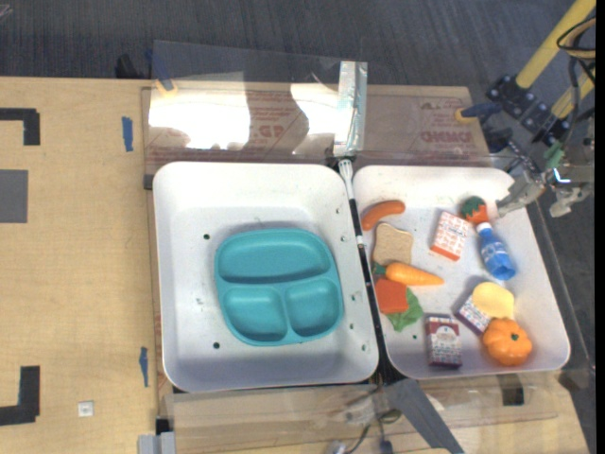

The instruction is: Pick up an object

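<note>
While the gripper [526, 189] hangs at the far right rim of the right bin [553, 296], it is too small and cluttered with cables to tell whether it is spread or pressed together, and nothing shows pinched in it. Just beside its tip lies a small red and green toy [474, 208], and touching that toy on the near side is a blue bottle [494, 252] with a white cap, lying tilted. Left of the bottle sits an orange and white box [449, 235], and further left a red sausage [383, 212] rests near the bin's far left corner above a slice of bread [392, 244]. A carrot [413, 274] lies across the bread's near edge, with a red and green vegetable [395, 301] just below it. Along the near side stand a small carton [443, 340], a yellow lemon [494, 300] touching a purple packet [473, 316], and an orange pumpkin [508, 341] close against the lemon. The left bin [180, 282] holds a teal divided tray [279, 285], well apart from the toys. A clear sheet [255, 112] leans behind the bins.
</note>
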### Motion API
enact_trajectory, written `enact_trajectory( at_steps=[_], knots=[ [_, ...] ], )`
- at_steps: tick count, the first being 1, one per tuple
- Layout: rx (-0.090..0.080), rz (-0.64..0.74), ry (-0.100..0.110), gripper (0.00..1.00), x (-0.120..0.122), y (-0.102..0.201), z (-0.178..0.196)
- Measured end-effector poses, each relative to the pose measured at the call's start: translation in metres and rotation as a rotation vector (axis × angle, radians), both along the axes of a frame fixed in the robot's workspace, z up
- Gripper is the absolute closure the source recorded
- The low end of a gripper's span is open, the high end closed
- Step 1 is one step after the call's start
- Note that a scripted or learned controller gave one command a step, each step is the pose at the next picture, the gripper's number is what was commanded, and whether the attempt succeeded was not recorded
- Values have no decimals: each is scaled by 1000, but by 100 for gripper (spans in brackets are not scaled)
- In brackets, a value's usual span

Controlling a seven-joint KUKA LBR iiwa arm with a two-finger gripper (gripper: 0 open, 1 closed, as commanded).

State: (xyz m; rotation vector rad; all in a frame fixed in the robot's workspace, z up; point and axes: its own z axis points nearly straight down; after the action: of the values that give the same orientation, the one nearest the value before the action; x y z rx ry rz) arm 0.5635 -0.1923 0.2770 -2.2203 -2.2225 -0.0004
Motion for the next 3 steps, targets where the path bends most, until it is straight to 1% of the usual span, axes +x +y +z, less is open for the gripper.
enact_trajectory(
  at_steps=[1, 2, 3],
  knots=[
    [1, -186, 8, 0, -12, 41, -124],
    [-6, -134, -22, 0, -28, 75, -172],
    [-23, -42, -41, 0, -15, 81, -175]
  ],
)
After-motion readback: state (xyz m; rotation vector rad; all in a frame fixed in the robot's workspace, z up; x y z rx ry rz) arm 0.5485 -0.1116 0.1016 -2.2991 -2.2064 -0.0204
